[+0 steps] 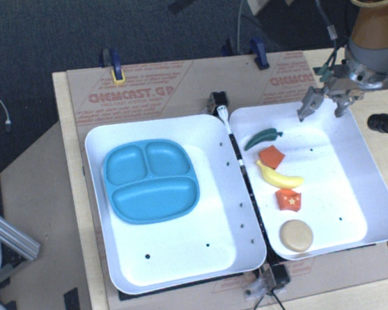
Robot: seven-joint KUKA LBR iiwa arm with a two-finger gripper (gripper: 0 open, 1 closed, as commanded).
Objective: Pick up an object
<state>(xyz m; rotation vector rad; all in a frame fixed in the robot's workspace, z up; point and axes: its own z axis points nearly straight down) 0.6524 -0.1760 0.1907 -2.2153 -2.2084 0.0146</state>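
Observation:
The right bin holds a green pepper, an orange-red block, a yellow banana, a red piece with a pale spot and a tan round bun. My gripper hangs over the far edge of the right bin, up and to the right of the pepper. Its two fingers are spread apart with nothing between them.
The left bin bears a blue divided plate. Clamps sit on the board's far edge. A black latch stands between the bins at the back. The right bin's right half is bare white floor.

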